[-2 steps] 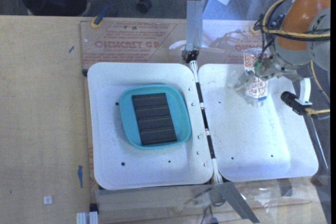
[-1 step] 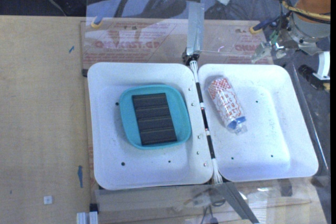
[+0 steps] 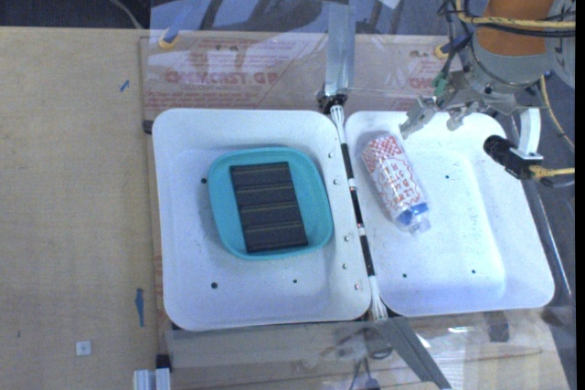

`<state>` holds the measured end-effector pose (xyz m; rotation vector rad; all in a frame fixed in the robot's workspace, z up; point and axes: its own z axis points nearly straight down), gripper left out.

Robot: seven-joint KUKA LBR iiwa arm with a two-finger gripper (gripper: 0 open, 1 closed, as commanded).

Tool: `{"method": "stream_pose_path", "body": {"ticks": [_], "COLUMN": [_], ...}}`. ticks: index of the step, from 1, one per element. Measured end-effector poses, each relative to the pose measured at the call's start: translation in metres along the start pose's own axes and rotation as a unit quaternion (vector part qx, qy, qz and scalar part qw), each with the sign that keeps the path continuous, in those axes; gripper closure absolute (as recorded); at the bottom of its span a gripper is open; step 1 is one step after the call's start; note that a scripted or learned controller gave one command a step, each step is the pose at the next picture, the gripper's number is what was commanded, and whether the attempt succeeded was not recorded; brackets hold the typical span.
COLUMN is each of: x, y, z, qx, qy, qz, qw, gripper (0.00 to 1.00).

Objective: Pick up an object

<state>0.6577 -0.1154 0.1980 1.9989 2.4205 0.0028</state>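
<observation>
Trouble, as we read it, would come mostly from the bottle point(image 3: 394, 180) itself. It lies on its side in the right bin point(image 3: 475, 279), towards that bin's far-left part, close to the ridge between the two bins, its blue cap end pointing near and slightly right. A round body lying flat can roll when one finger meets it first, and we judge that a descent off its axis would push it aside rather than trap it. Its clear, soft-looking wall may also squash or slip out of a squeeze.

Our pincer point(image 3: 428, 112) hangs over the far edge of the right bin, just beyond the bottle's far end, with nothing between its fingers; we cannot tell how far apart they stand.

We also see a risk from the ridge: a finger coming down on the bottle's left side could strike it.

In the left bin point(image 3: 183, 288) sits a teal dish point(image 3: 219, 196) carrying a dark ribbed block point(image 3: 267, 206), well apart from the pincer.
</observation>
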Motion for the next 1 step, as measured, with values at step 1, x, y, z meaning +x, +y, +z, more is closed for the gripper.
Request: {"method": "stream_pose_path", "body": {"ticks": [1], "x": [0.0513], "y": [0.0165], "z": [-0.0102], "qx": [-0.001], "qy": [0.0], "qz": [-0.019], "qw": [0.9998], "gripper": [1.0]}}
